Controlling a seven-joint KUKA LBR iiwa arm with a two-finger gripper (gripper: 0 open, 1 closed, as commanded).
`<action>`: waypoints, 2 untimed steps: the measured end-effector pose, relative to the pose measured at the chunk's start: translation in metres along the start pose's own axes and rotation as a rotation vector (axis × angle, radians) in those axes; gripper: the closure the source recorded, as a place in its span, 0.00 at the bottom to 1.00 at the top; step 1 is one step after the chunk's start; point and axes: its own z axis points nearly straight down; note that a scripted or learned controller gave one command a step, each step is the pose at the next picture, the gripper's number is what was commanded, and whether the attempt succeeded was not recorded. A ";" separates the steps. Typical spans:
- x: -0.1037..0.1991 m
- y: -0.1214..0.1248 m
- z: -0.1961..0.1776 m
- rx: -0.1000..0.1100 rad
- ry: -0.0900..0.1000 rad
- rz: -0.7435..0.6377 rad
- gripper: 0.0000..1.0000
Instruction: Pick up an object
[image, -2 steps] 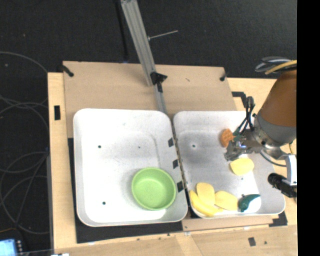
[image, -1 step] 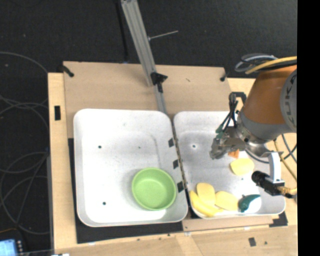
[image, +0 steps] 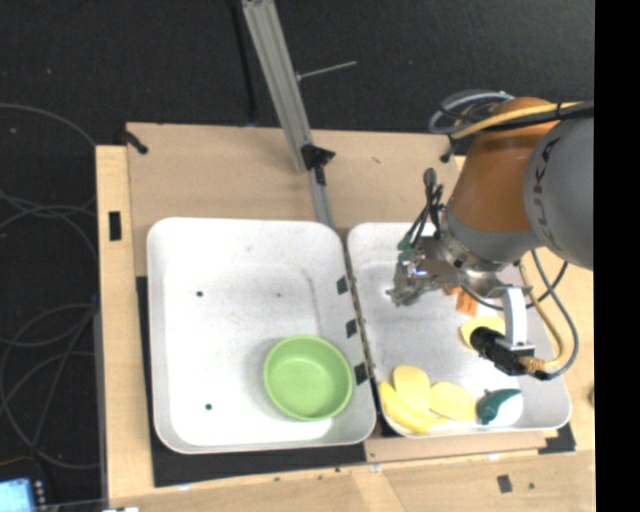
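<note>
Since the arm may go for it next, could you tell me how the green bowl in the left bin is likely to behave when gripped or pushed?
The green bowl looks like thin, rigid plastic, so probably light and stiff. Its smooth rounded wall may slip from a side pinch; the rim seems the safer hold. Sitting upright on the left bin floor, it would likely slide rather than tip.
</note>
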 end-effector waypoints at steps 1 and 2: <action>0.056 0.009 -0.009 0.001 0.001 0.000 1.00; 0.108 0.025 -0.015 0.001 0.001 -0.001 1.00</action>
